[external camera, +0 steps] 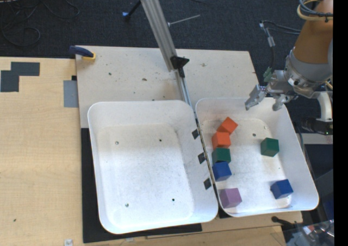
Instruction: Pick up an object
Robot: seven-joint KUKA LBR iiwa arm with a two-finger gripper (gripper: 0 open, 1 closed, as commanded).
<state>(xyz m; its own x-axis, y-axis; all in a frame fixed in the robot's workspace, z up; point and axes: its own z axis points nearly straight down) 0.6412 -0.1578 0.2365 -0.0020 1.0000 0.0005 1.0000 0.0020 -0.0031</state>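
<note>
— What is under the two shallow white plastic bins (103, 117)?

— A pale speckled board (130, 74) on a light wooden bench (38, 147), with dark carpet (81, 6) and cables behind.

— And the grey two-finger gripper (265, 99)?

— Spread wide, holding nothing, above the right bin's far rim. Small coloured cubes, an orange one (228, 125) farthest back, lie in that bin.

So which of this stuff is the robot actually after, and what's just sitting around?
Part of the job:
- gripper, open, above the right bin's far edge
- two orange cubes
- two green cubes
- two blue cubes
- purple cube

Just lying about:
- left bin
- metal bar
- blue-and-yellow clamp
</note>
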